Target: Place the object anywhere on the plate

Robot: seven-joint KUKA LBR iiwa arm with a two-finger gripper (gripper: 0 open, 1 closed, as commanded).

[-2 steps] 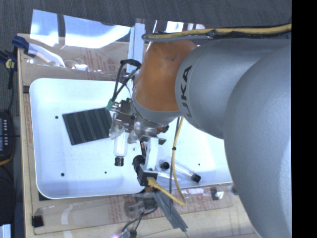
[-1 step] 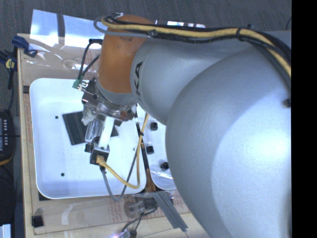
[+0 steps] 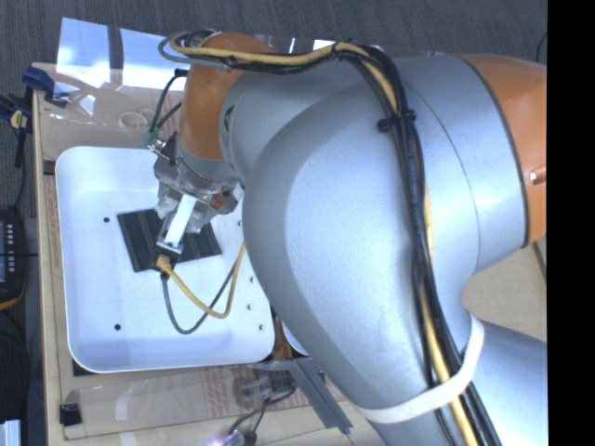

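Over the bin at the view's left, the gripper [image 3: 182, 214] hangs low above a dark flat rectangular slab [image 3: 139, 240]. This slab, the task's thing, lies on the white floor of the bin [image 3: 88, 286], somewhat above and left of the floor's centre. It lies flat, its long edges running at a slant from upper left to lower right. Its middle part is covered by the gripper, and its left end and lower right corner show on either side. Whether the gripper touches the slab cannot be told, nor whether it is open or closed, since the wrist hides its tip from the camera.

Arm pose: the arm [image 3: 372, 230] enters from the right, and its broad grey link fills the centre and right of the view. An orange band [image 3: 206, 91] sits above the wrist at upper centre. From the band the wrist drops toward the bin, tilted slightly so that the gripper points down and toward the lower left. A second orange section [image 3: 516, 110] shows at the far right.

Surroundings: small dark dots [image 3: 118, 326] mark the bin floor. The worktop [image 3: 121, 393], of pale wood, shows along the bin's lower and left edges. A blue clamp [image 3: 37, 80] sits at the worktop's upper left corner.
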